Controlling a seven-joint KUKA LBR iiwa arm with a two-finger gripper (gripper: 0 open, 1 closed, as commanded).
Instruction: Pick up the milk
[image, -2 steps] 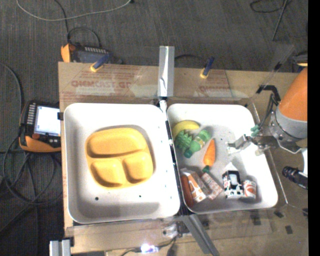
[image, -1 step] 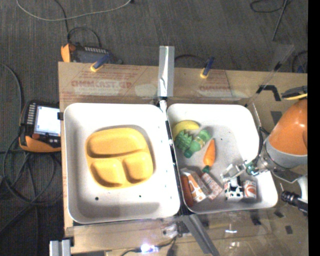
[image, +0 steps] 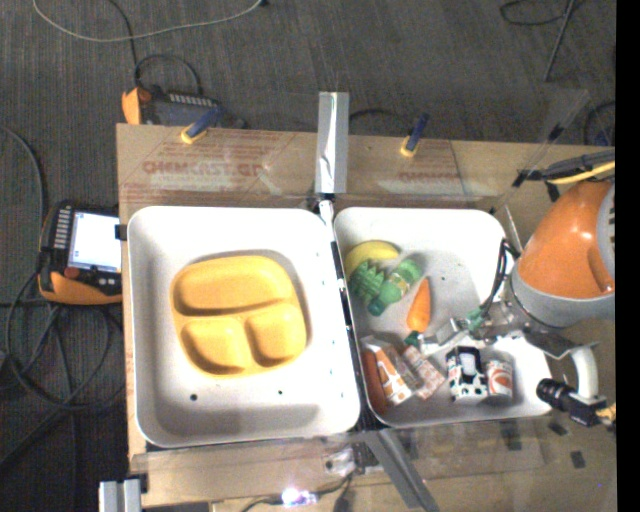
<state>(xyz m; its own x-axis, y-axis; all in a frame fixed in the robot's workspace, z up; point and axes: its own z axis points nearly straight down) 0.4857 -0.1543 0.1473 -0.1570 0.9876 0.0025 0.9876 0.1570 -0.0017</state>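
White bins (image: 150, 300) on cardboard-topped bench (image: 230, 170) — grey carpet (image: 60, 100)

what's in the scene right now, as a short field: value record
left bin: holds a yellow tray with three compartments
right bin: holds the toys
milk: black-and-white carton, front of right bin
can: touching the milk's right side
carrot: middle of right bin
green toy: back left, beside a yellow one
packets: front left of right bin
gripper: just behind the milk, fingers hard to tell
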